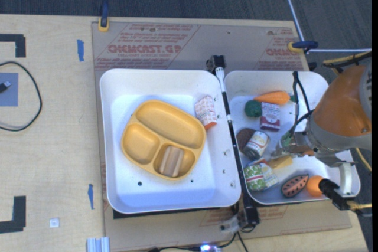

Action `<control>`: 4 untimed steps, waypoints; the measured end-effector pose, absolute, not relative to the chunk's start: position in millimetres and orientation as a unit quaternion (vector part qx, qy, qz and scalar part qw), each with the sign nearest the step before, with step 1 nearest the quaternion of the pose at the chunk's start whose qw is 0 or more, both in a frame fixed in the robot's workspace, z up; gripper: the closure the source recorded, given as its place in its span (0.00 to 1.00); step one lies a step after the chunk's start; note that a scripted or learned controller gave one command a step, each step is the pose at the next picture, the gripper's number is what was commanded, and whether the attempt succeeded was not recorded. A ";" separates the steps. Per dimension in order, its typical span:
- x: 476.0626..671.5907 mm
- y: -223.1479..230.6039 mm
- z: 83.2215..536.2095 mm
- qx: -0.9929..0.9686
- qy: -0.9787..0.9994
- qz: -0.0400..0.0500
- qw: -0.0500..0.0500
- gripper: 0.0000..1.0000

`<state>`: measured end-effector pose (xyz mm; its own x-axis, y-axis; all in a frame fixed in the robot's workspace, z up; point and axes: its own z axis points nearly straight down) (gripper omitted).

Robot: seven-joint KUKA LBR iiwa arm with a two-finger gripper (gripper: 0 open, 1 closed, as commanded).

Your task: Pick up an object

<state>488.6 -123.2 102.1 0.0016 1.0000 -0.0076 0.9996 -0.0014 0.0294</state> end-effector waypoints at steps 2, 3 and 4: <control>489.7 -47.3 200.3 0.707 0.708 0.001 0.001 1.00; 489.5 -47.5 200.1 0.707 0.708 0.001 0.001 0.00; 489.5 -47.5 200.1 0.707 0.708 0.001 0.001 0.00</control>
<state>489.5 -47.5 200.1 -0.0017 1.0000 0.0000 1.0000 0.0017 0.0016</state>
